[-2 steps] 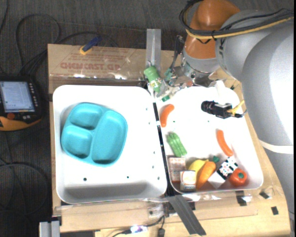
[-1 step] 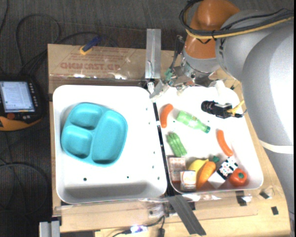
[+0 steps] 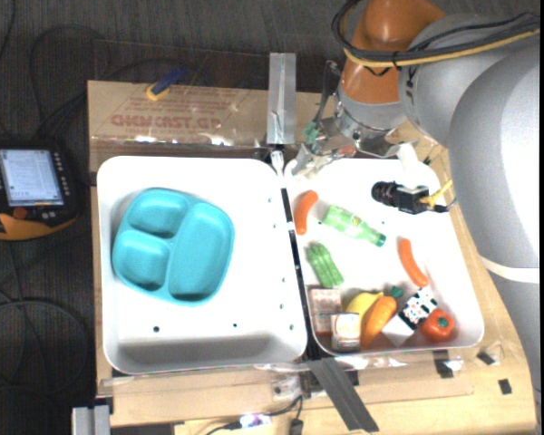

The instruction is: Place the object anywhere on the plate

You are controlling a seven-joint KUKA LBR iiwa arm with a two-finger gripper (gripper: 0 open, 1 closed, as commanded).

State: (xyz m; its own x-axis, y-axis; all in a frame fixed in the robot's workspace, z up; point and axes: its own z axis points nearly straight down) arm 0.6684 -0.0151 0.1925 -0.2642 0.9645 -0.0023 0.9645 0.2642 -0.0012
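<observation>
Plate [image 3: 173, 245]: turquoise, three compartments, lying in left bin [image 3: 127, 347]. Right of plate, in right bin [image 3: 467, 270]: green bottle [image 3: 352, 224], orange carrot [image 3: 305, 208], green pod [image 3: 324, 264], tomato [image 3: 438, 324]. End effector [image 3: 314, 149]: beyond plate's far right, above right bin's rear corner; grip state cannot be told.

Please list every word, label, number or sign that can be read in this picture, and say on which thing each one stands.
Red print on the cardboard sheet behind the bins: large capitals, too blurred to read with certainty.
Screen of the handheld pendant left of the bench: lit, its text too small to read.
Small box in the right bin: printed label, too blurred to read.
Blue plate and green bottle: no text visible.
</observation>
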